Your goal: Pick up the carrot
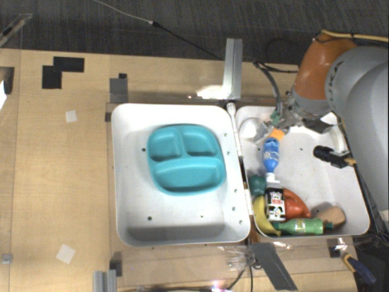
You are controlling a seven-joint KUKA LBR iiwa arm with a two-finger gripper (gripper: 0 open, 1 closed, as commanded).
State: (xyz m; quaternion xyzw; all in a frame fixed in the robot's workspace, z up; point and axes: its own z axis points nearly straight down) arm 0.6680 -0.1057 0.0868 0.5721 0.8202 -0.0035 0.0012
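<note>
Fingers [269, 126] apart; carrot [296, 205] pointing right

No text, brand or number can be read. A black-and-white label is seen on a small box [275, 203] at five o'clock in the right bin [358, 215], but its print is too small to be made out.

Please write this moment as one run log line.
gripper: right bin far-left corner | by blue bottle | carrot: not identified | teal tray: left bin

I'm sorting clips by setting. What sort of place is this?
Most likely a robotics lab test bench, not a home kitchen. Two shallow white bins sit fixed in a wooden bench, the grey arm reaches in over toy food such as a banana, and cables trail across dark carpet.
</note>
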